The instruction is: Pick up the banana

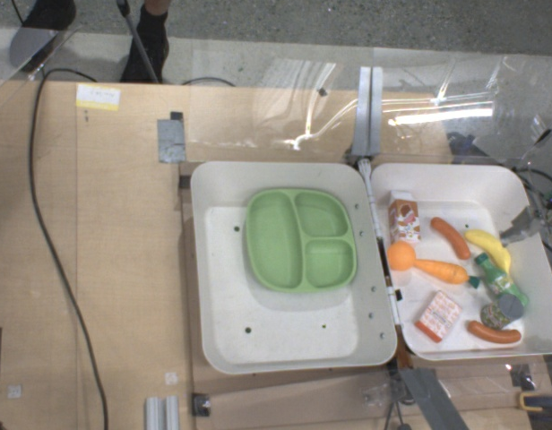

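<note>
Banana (490, 248), a short curved yellow plastic one, lies in the right-hand shallow white bin (455, 184), toward that bin's right side, resting flat on the floor of the bin. Just left of it sits a reddish-orange toy sausage (450, 236), and just below it a green bottle-shaped item (497, 280) almost touches its lower end. Further left lie an orange toy carrot (440, 270) with a round orange ball (401, 256) at its blunt end, and a small red-and-white carton (403, 219) above them. Near the front of the bin are a pink-and-white wrapped packet (438, 315), a second reddish sausage (494, 332) and a small grey round piece (500, 313). The left-hand white bin (213, 330) holds a green three-compartment plastic tray (300, 239). At the right edge, the grey gripper (525, 226) reaches in just right of the banana's upper end; whether it is open or closed cannot be told, and nothing is seen in its grasp
</note>
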Motion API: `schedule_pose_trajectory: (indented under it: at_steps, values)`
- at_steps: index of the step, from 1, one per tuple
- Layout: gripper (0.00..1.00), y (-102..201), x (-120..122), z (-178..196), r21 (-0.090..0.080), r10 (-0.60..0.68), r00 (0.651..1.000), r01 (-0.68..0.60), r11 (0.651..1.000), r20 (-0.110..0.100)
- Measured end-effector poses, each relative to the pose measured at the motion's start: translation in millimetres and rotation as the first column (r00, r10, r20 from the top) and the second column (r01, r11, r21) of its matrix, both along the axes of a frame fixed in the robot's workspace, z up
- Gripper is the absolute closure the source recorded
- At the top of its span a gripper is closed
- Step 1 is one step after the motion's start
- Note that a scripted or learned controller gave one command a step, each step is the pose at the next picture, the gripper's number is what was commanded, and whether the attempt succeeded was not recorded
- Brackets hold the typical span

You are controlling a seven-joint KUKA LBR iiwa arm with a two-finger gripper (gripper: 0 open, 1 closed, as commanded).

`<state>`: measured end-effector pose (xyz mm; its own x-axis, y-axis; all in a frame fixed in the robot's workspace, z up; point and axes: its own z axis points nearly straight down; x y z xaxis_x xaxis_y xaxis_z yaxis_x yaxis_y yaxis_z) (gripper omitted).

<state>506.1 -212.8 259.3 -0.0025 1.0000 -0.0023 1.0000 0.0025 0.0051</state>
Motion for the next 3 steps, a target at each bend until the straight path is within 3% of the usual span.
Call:
schedule_pose_trajectory:
  at_steps: [1, 2, 3]
  values:
    - [0.0, -31, 25, -128, 0.001, -0.138, 0.99, 0.138, 0.99, -0.003]
    - [0.0, -21, 92, -167, 0.0, -0.025, 1.0, 0.025, 1.0, 0.0]
    - [1.0, -22, 94, -154, -0.005, -0.021, 1.0, 0.022, 1.0, 0.008]
